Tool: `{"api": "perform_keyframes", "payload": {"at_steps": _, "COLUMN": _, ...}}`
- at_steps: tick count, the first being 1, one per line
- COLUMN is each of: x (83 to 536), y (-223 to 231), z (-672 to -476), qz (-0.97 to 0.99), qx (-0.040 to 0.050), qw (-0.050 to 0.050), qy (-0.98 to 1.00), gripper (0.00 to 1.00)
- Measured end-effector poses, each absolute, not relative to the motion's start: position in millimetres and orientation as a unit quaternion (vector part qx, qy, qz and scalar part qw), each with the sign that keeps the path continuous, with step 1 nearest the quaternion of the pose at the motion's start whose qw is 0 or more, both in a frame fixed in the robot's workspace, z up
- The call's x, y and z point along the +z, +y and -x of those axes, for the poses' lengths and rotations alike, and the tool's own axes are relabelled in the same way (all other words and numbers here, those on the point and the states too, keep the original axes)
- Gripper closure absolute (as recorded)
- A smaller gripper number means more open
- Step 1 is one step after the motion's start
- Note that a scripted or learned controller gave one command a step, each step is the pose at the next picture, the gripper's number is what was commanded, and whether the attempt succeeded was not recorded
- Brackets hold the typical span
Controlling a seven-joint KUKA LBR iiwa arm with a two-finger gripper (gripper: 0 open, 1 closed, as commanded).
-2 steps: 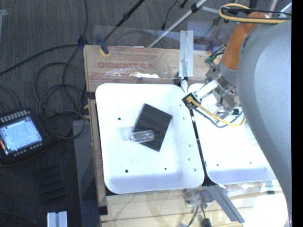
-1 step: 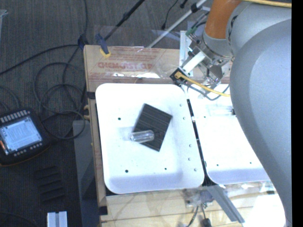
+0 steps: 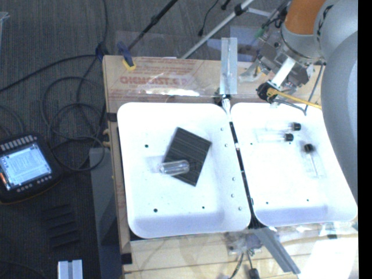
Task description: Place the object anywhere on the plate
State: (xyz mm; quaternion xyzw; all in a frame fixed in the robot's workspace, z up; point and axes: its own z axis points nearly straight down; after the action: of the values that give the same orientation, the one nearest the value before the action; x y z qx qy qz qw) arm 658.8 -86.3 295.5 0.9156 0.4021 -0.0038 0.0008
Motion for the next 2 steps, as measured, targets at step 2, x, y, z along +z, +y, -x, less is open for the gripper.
{"api": "perform_keyframes", "payload": {"at_steps": 2, "x": 379, "y": -127, "z": -663.3, "qz": -0.913, "qx": -0.0029, "qw": 0.0, "qy": 0.409, "gripper": 0.0}}
